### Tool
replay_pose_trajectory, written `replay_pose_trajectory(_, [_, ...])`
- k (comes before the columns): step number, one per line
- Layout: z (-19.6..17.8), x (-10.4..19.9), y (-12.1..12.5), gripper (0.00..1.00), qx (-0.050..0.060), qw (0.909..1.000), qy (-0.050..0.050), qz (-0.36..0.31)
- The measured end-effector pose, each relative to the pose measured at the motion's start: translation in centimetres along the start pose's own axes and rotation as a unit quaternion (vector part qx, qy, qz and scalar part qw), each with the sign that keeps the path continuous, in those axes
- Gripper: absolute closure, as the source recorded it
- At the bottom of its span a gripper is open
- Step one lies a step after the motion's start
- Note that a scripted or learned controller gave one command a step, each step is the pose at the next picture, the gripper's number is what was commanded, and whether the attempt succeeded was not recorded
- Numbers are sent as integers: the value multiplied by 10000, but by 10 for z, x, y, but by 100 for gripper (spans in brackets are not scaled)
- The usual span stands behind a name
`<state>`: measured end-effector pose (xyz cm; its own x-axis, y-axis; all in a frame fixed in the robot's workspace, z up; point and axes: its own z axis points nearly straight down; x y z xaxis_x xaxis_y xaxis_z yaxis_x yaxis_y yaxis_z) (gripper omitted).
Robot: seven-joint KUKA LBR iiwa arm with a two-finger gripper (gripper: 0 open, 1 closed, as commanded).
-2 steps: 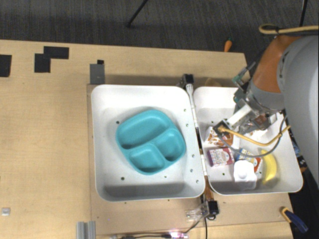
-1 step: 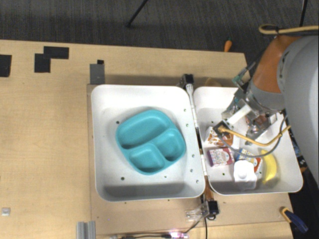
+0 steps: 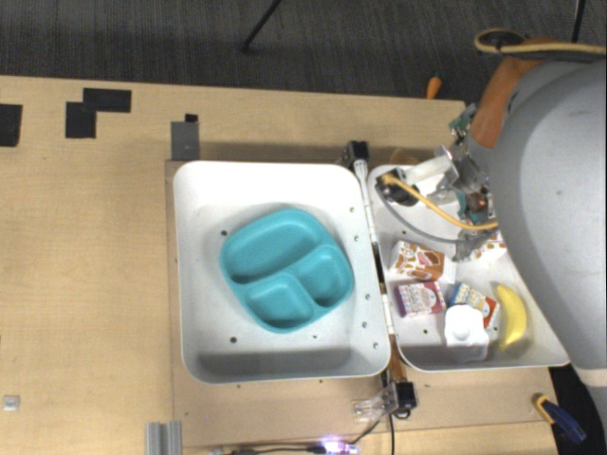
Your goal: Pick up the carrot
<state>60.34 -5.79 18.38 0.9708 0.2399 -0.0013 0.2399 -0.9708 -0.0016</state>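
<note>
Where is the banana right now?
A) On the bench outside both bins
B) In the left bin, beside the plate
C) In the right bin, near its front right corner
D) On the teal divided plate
C: the banana lies in the right bin, beside a white carton, while the teal plate sits in the left bin.

grey arm (image 3: pixel 560 207) reaching in (from right), end effector (image 3: pixel 455 192) low.

Teal divided tray (image 3: pixel 285 265), white bins (image 3: pixel 194 254), yellow banana (image 3: pixel 513 314), purple carton (image 3: pixel 418 299), white bottle (image 3: pixel 465 331)
</note>
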Motion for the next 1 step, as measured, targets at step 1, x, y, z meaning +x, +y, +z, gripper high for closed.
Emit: replay_pose_trajectory(1, [79,-22,48,0,1,10000,-11,-78])
